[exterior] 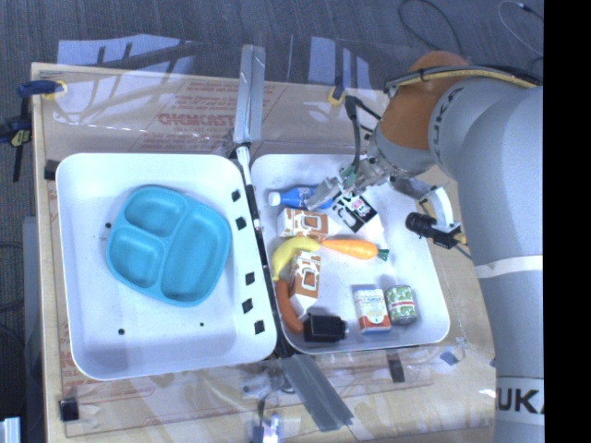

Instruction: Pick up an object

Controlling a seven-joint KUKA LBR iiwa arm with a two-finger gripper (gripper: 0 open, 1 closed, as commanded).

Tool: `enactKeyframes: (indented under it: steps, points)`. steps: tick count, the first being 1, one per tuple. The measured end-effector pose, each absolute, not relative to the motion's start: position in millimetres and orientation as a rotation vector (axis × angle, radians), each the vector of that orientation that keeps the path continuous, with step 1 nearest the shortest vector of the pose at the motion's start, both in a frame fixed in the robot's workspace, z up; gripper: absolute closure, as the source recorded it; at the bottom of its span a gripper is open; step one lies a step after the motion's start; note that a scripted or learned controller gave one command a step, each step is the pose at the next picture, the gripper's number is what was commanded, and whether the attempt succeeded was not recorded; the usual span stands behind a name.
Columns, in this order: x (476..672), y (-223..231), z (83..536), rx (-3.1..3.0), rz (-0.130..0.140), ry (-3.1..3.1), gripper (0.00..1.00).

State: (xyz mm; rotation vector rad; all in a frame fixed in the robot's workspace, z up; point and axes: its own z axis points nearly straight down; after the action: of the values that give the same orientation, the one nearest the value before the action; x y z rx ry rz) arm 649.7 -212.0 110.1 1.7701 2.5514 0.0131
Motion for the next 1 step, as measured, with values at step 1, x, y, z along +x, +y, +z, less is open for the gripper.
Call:
enactKeyframes:
  steps: [1]
  points:
    - [638.5,-210.8,110.2,1.702,0.015,2.594,0.00]
